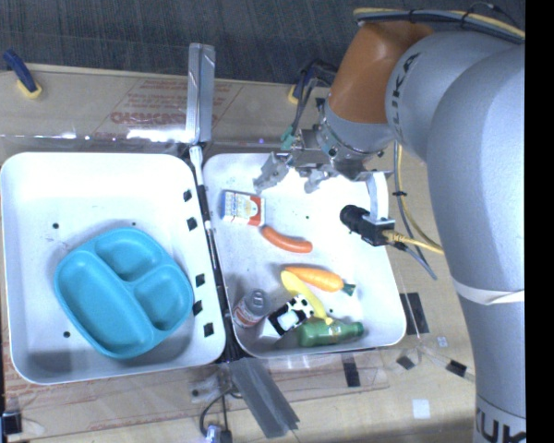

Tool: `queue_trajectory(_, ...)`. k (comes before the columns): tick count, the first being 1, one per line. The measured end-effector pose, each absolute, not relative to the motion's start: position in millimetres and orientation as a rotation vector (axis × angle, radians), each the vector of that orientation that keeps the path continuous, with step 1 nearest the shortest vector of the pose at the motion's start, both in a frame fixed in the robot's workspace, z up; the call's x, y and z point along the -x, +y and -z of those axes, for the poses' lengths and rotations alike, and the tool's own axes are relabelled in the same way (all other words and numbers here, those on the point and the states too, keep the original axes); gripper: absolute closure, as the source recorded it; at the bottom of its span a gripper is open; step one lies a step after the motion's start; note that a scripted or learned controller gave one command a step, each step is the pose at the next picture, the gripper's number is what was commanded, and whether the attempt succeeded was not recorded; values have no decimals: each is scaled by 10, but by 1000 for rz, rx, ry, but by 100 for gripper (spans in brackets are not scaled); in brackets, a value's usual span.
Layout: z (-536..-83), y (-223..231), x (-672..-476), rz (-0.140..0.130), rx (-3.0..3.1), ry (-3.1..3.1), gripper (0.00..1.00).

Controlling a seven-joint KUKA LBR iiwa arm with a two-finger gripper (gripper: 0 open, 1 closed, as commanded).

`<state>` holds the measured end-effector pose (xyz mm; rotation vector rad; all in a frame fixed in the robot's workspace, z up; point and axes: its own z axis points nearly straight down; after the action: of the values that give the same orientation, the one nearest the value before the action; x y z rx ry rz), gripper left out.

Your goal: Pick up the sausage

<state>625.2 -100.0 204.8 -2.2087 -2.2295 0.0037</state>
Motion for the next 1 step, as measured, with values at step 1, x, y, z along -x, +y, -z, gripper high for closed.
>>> queue_trajectory(1,-2048,-1000,-6252,-4,2209,-2229,0)
